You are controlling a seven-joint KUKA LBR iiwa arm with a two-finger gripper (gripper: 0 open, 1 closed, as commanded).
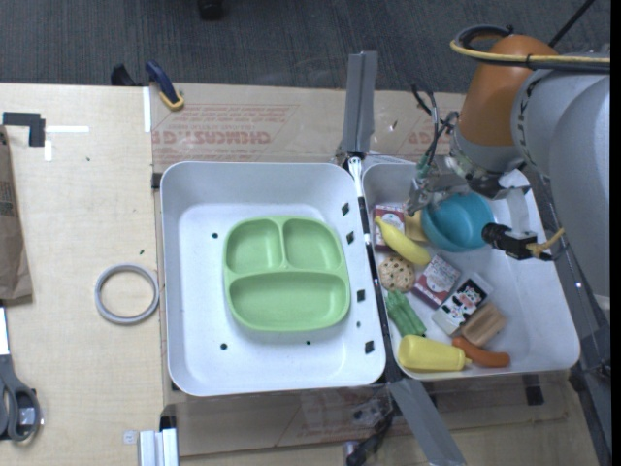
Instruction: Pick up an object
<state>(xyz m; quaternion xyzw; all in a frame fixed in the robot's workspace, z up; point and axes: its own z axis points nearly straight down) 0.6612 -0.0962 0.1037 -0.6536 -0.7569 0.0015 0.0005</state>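
Note:
My gripper hangs over the back of the right bin, under the orange wrist band. A round teal object sits right against it on its right side; I cannot tell whether it is gripped. Just below lie a yellow banana, a cookie, a green stick-like toy, a yellow block, an orange sausage-like toy, a brown block and two small printed packets.
The left bin holds a green divided plate. On the bench to the left lie a grey ring, scissors and a blue clamp. A grey post stands between the bins at the back.

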